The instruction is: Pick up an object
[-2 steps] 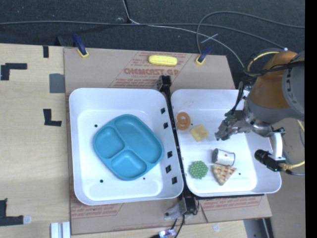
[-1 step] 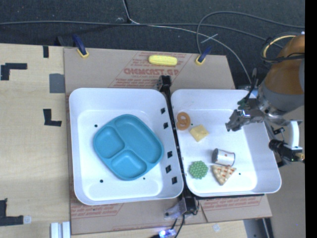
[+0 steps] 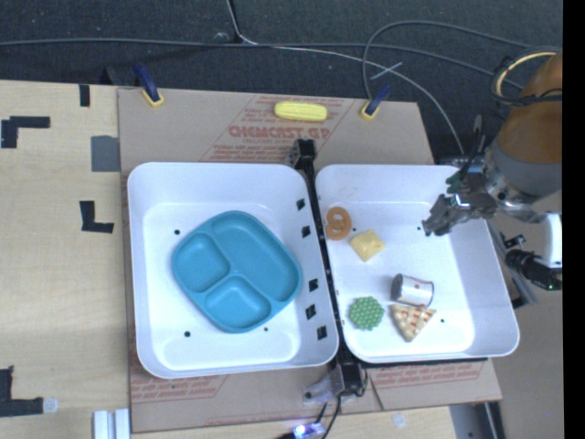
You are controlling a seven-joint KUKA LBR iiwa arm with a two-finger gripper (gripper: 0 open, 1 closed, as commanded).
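The right bin [image 3: 457,245] holds several small objects: an orange ring [image 3: 338,222], a pale yellow cheese block [image 3: 367,244], a small silver can [image 3: 412,290] lying on its side, a green bumpy ball [image 3: 366,313] and a pizza slice [image 3: 413,320]. My gripper [image 3: 441,220] hovers over the bin's upper right area, right of the cheese block and apart from every object. Nothing shows between its fingers.
The left bin [image 3: 155,199] holds a blue divided tray [image 3: 236,270]. A yellow banana-like object [image 3: 300,112] lies on the cardboard behind the bins. Cables run across the dark floor at the back. Clamps hold the cardboard's back edge.
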